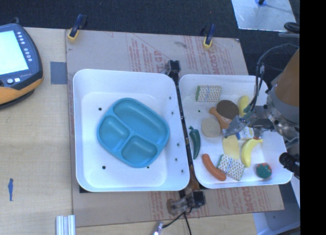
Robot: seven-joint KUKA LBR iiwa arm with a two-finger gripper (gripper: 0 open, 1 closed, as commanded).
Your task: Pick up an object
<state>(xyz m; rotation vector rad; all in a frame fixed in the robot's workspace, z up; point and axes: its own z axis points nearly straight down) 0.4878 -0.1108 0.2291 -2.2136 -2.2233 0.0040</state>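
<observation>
The right white bin holds several toy foods. Among them are a patterned block, a brown disc, a beige round piece and a dark green pepper. A red sausage, a second patterned block, a yellow wedge, a banana and a small teal and red piece lie there too. My gripper hangs low over the middle of this bin, just above the yellow wedge and right of the beige piece. I see nothing clearly held in it.
The left white bin carries a blue divided plate. A dark divider with clamps runs between the bins. A teach pendant lies at the bench's far left. The arm's body overhangs the right bin's right side.
</observation>
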